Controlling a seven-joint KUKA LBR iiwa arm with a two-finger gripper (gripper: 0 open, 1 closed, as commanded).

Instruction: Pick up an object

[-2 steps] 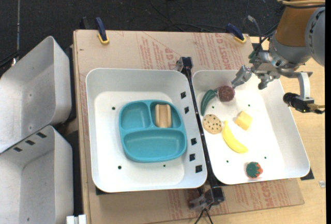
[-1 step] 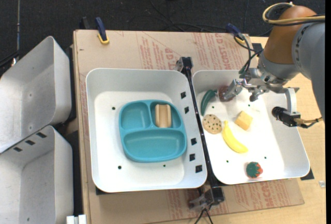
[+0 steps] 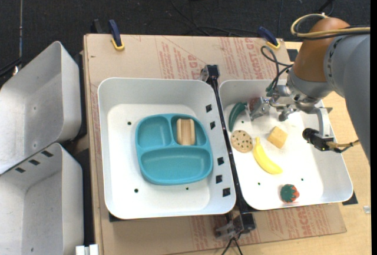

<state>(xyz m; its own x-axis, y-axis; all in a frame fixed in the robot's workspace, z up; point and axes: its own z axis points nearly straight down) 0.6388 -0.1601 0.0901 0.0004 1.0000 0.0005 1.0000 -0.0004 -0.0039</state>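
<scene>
In the camera view, two shallow white bins sit side by side on a brown cardboard-covered bench. The left bin (image 3: pixel 112 148) holds a teal divided plate (image 3: pixel 174 149), and a pale tan block (image 3: pixel 185 131) lies in the plate's upper right compartment.

The right bin (image 3: pixel 330 180) holds the loose things. A round brown cookie (image 3: pixel 241 141) lies near the bin's left wall. Just to its right, a yellow banana (image 3: pixel 266 158) runs at a slant, its upper end close beside the cookie. A yellow cheese-like wedge (image 3: pixel 278 136) sits a little above and to the right of the banana, apart from it. A strawberry (image 3: pixel 288 192), red with a green top, rests near the bin's lower edge, well apart from the rest. A dark green curved item (image 3: pixel 237 113) lies against the upper left wall of this bin.

The grey arm, with its orange band (image 3: pixel 315 50), reaches in from the right over the upper part of the right bin. The gripper (image 3: pixel 272 108) hangs low there, between the green item and the yellow wedge, just above the wedge. Whether its fingers are apart or closed cannot be told, and nothing can be seen held between them.
</scene>
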